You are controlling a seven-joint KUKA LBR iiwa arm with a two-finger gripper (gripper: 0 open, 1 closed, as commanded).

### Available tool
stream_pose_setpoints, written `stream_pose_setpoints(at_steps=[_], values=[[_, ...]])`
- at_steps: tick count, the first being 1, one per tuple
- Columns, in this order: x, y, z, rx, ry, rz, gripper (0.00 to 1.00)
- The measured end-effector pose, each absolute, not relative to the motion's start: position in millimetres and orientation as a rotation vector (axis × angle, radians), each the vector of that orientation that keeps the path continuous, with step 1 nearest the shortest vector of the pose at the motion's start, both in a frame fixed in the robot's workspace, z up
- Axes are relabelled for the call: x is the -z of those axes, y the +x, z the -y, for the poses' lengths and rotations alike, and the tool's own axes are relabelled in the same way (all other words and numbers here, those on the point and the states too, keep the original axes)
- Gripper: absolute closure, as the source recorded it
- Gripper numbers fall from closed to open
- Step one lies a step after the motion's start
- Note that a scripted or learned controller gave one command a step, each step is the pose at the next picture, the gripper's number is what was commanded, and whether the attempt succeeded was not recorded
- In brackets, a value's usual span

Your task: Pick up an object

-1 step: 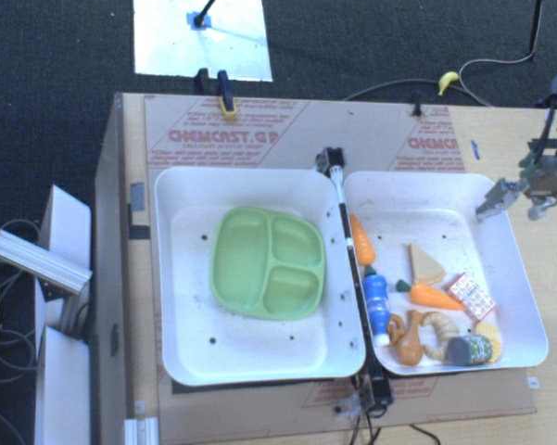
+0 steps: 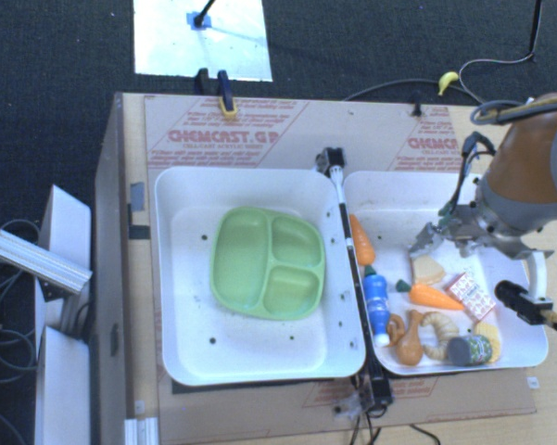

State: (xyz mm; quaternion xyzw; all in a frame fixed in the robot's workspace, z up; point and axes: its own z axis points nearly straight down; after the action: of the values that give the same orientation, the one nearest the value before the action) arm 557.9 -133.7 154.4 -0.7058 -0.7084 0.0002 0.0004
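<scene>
The right bin (image 2: 528,346) holds several small items. Among them are a tan bread slice (image 2: 428,270), an orange carrot (image 2: 436,297), a second carrot (image 2: 360,239) against the left wall, a blue bottle (image 2: 376,300), a red-and-white packet (image 2: 471,294), a brown curved piece (image 2: 411,334) and a grey-green lump (image 2: 469,349). My gripper (image 2: 426,239) hangs over the middle of this bin, just above and behind the bread slice. Nothing shows in its grasp.
The left bin (image 2: 181,248) carries a green divided plate (image 2: 267,262). A black divider strip (image 2: 348,248) runs between the bins. The grey arm with its orange band (image 2: 528,170) comes in from the right, over the right bin's far corner. Cables trail behind it.
</scene>
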Motion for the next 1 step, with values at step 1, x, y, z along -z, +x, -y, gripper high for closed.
stream_pose_setpoints(at_steps=[1], values=[[-84.0, 539.7, 127.2, 0.000, -2.220, 2.223, 0.00]])
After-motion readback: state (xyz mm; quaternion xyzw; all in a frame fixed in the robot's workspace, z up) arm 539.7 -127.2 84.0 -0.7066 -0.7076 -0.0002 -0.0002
